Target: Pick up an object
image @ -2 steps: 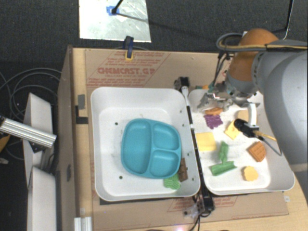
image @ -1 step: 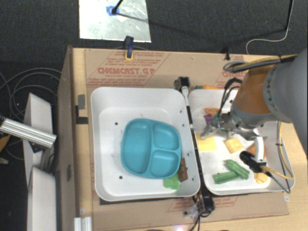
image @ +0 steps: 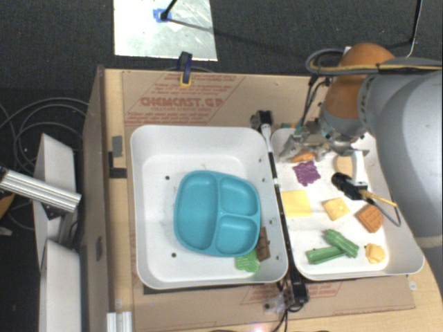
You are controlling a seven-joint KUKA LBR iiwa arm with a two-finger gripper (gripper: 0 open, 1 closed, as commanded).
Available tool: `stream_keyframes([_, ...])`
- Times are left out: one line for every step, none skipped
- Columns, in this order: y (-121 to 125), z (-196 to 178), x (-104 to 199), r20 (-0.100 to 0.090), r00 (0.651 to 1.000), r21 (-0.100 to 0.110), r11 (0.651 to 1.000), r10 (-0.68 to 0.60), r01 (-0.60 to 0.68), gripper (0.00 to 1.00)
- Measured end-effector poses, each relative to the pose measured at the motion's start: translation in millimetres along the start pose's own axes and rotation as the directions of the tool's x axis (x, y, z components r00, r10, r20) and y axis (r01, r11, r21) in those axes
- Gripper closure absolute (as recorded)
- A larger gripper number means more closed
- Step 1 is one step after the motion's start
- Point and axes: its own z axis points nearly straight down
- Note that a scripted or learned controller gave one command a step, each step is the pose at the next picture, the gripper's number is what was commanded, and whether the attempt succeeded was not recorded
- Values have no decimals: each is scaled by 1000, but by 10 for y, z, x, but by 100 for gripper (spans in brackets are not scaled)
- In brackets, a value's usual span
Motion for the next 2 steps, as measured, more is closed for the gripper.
stream_keyframes([-219, 14, -125, 0, 1000, 10, 1000, 7, -7, 0])
stream_keyframes([-311, 14, -129, 0, 1000, 10, 1000, 6, -6, 0])
